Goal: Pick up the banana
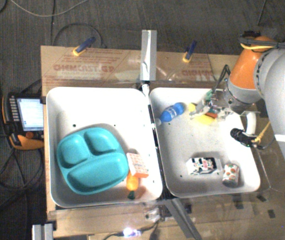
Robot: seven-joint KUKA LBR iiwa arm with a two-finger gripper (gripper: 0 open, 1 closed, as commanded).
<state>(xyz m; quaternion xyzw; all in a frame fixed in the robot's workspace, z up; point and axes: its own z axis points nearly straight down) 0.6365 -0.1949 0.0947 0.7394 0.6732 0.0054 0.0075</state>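
The banana [201, 117] is a small yellow shape lying near the back of the right bin [182, 144], partly hidden under the gripper. My gripper [211, 107] hangs right over it from the right, low in the bin and touching or almost touching it. A small orange piece [210, 115] shows beside the banana under the gripper. I cannot make out whether the banana is gripped.
A blue bottle [173, 112] lies just left of the banana. A black-and-white packet [202, 165] and a small can [230, 174] sit at the right bin's front. The left bin [62, 104] holds a teal divided tray [92, 159], a small carton [137, 164] and an orange toy [132, 182].
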